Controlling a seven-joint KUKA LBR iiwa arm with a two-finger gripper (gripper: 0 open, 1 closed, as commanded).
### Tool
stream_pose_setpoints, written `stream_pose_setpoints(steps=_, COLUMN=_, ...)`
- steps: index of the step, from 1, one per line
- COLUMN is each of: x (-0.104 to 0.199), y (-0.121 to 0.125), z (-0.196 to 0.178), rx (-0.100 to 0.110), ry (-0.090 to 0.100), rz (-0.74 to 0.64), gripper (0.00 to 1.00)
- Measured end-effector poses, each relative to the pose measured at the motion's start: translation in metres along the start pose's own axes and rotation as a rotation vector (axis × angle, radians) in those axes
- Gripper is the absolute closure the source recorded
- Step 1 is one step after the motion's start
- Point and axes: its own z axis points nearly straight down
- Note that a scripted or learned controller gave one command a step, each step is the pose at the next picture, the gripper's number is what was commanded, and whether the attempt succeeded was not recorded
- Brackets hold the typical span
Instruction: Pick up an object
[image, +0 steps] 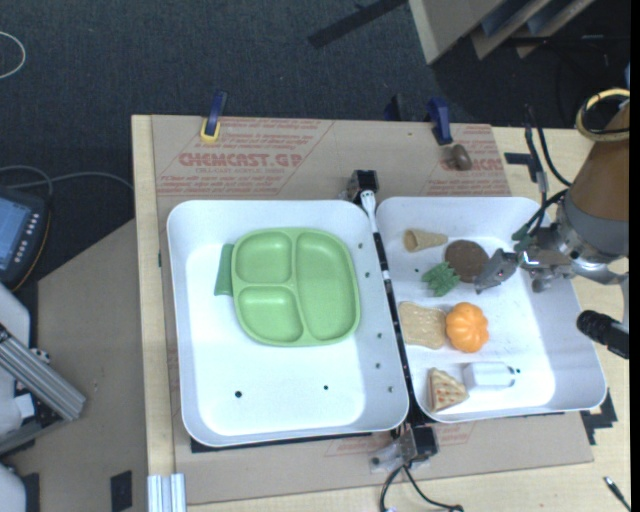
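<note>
Two shallow white bins sit side by side on the counter (300, 150), which is covered by a sheet of printed cardboard. The left bin (200, 400) holds a light green divided plate (297, 285) with three compartments, lying flat in the bin's upper half.

The right bin (560, 370) carries the small items. Near its upper left lies a tan cone-shaped piece (424, 239). Just right of it sits a round brown object (465, 257), and touching that on its lower left is a small green leafy piece (439, 278). Lower down, a beige flat slab (422, 325) lies against an orange pumpkin-like ball (466, 327). Toward the bin's bottom edge are a wedge-shaped slice (446, 389) and, just to its right, a pale whitish object (489, 376).

The arm comes in from the right of the frame, its orange band showing at the upper right. The hand (497, 268) points left over the right bin's upper part, its tip just beside the brown object's right edge. Whether its fingers are spread or pressed together I cannot tell; nothing is visibly pinched between them.
</note>
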Motion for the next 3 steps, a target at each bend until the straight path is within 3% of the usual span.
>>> stream_pose_setpoints(steps=1, x=0.000, y=0.003, z=-0.008, rx=-0.015, ry=-0.003, rz=-0.003, gripper=0.00)
stream_pose_setpoints(steps=3, x=0.010, y=-0.002, z=0.083, rx=-0.009, ry=0.000, rz=-0.003, gripper=0.00)
